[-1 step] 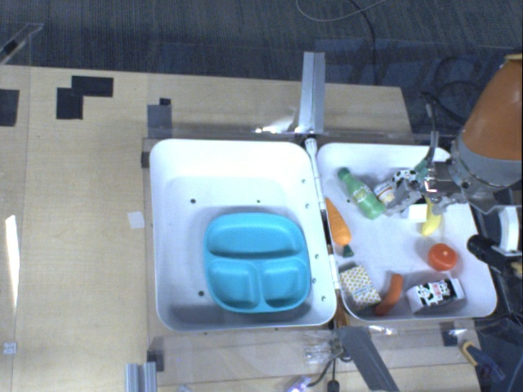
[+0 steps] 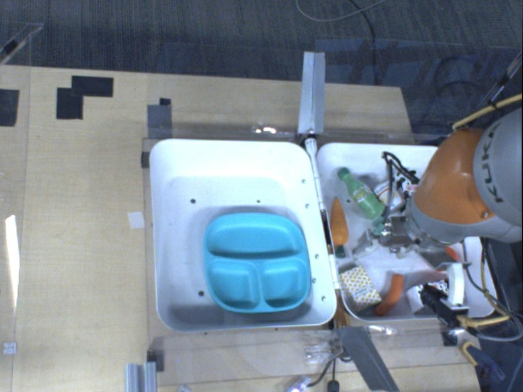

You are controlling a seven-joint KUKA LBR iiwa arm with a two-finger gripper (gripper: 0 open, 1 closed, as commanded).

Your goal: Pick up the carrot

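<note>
Pincer [image 2: 391, 233], grip state impossible to tell, just right of the carrot [image 2: 338, 222] in the right bin [image 2: 425, 312].

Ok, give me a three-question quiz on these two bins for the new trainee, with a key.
1. True or false: the blue tray lies in the left bin.
2. Which thing lies closest to the wall between the bins? A) green bottle B) carrot C) sausage
3. Fill in: the checkered packet lies in the ___ bin.

Key:
1. True; its three compartments face up.
2. B; the carrot lies along the right bin's left wall.
3. Right, near the front, beside the sausage.
</note>
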